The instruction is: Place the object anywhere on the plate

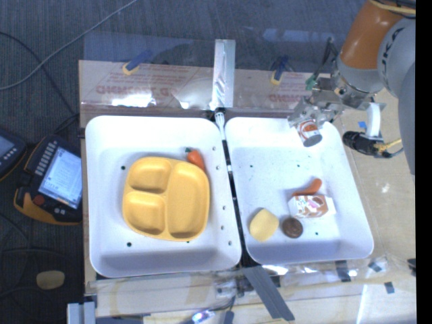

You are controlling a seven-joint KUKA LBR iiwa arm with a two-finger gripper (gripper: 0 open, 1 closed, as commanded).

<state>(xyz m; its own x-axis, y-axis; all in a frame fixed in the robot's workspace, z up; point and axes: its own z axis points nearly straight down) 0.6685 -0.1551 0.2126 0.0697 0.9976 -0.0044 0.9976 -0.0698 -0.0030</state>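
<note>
Logging from the remote station, with the yellow plate (166,198) as my reference. It is a divided plate in the left bin (101,181), roughly centred. The right bin (351,201) lies beside it across the centre divider.

The arm (371,32) comes in over the far right corner, well away from the plate.

In the right bin, nearest the plate, there is a pale yellow lump (263,224). Beyond it are a small brown round piece (292,228), a white and orange packet (311,206) and an orange stick-shaped piece (310,185). A small orange item (195,158) touches the plate's far rim.

The gripper (317,117) hangs above the right bin's far edge, far from the plate. Just beneath it is a small can-like object (310,133), white with a red label and tilted. It appears to be pinched between the fingers, though the picture is too coarse to make the contact certain.

Handling judgement: the can looks light and rigid. Its smooth, curved wall could slip or rotate in a two-finger pinch. A grip across the middle of the body, square to its axis, seems safest. The plate's compartments are shallow, so a rolling can could leave them if released from a height. I would release low.
</note>
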